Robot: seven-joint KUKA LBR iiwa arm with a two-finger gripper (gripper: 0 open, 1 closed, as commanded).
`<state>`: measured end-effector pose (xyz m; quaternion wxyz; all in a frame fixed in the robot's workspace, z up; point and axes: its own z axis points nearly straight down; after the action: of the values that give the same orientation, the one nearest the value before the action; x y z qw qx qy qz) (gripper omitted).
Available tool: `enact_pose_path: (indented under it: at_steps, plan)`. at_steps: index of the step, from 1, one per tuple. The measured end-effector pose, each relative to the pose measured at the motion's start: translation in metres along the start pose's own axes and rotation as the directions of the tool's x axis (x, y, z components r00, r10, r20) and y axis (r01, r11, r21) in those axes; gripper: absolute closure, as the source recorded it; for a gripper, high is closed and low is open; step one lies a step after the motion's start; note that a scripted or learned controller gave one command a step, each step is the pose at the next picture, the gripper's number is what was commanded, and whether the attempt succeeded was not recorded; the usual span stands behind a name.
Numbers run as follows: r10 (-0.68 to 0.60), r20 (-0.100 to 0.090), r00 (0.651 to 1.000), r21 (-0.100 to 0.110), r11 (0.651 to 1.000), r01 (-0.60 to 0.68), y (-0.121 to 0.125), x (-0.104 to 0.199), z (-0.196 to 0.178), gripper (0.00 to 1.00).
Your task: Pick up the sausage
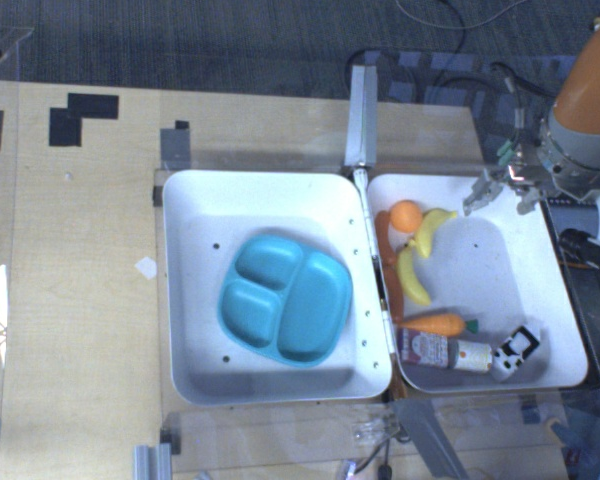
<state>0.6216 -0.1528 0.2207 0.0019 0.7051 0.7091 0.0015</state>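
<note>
The sausage is a long reddish-brown link lying lengthwise against the left wall of the right bin. An orange ball and a banana lie just beside it. My gripper hangs over the bin's far right part, well to the right of the sausage. Its fingers are spread open with nothing between them.
An orange, a yellow banana, a carrot, a small bottle and a black-and-white item share the right bin. A blue divided plate sits in the left bin.
</note>
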Motion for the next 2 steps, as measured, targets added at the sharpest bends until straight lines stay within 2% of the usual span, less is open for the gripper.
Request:
enact_pose_path:
  at_steps: [1, 2]
  plan:
    - [0.249, 0.000, 0.968, 0.002, 0.968, -0.249, -0.056, -0.038, 0.083, 0.00]
    - [0.406, 0.001, 0.914, -0.003, 0.914, -0.406, 0.005, -0.024, -0.062, 0.00]
